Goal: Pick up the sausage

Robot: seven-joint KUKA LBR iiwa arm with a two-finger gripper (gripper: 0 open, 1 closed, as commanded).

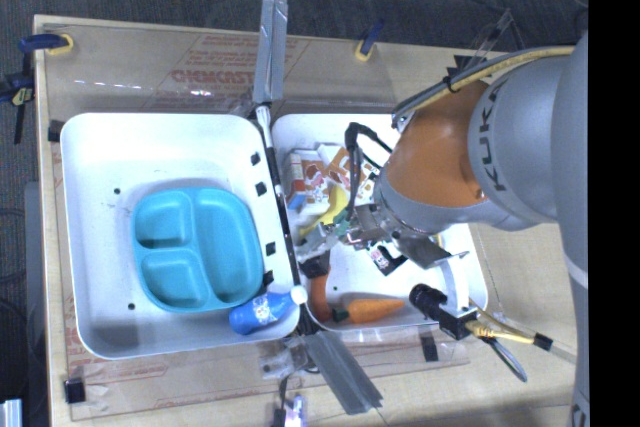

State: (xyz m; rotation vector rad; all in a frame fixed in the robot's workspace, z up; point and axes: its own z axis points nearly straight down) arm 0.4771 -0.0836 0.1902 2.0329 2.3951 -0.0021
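A reddish-brown stub that looks like the sausage [318,294] lies at the near left corner of the right bin [478,287]. Just to its right lies a long orange carrot [377,310]. My gripper [348,230] hangs low over the left half of that bin, above the sausage and beside a yellow banana [336,205]. The grey and orange wrist hides much of the bin and the gripper's tips.
A heap of small packets and toy food [312,177] fills the far left of the right bin. The left bin [100,175] holds a blue divided plate [196,248]. A blue bottle [262,313] lies at its near right corner, against the divider.
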